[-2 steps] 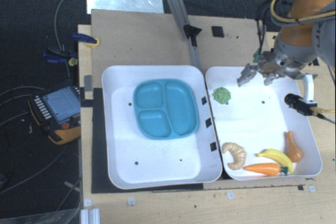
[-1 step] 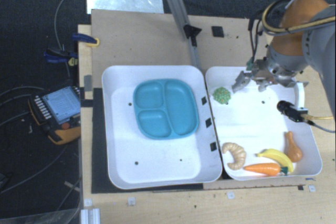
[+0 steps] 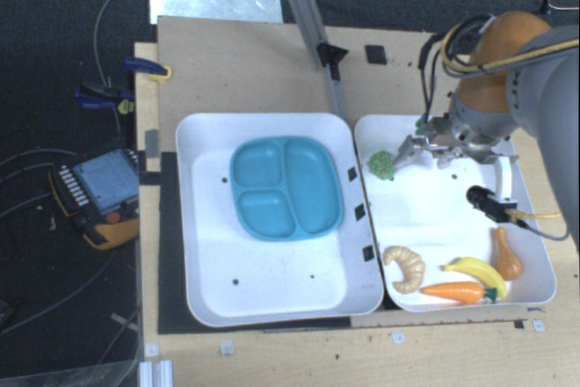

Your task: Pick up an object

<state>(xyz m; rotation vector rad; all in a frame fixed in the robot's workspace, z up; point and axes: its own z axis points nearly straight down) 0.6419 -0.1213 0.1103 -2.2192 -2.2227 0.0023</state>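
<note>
Hovering with the tool [image 3: 410, 149] near the 12 o'clock edge of the right bin [image 3: 435, 213]; being impossible to tell how far open; lying just beside it toward 8 o'clock, broccoli [image 3: 381, 164].

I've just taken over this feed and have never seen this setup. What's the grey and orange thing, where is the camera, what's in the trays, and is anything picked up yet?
The grey and orange thing is a robot arm reaching in from the right. Its gripper is the grasping end. One fixed camera looks down on the bench at a slant. The left bin holds a blue divided plate. The right bin holds a broccoli, a croissant, a carrot, a banana and an orange-brown piece. The gripper is low beside the broccoli, and nothing looks lifted yet.
</note>
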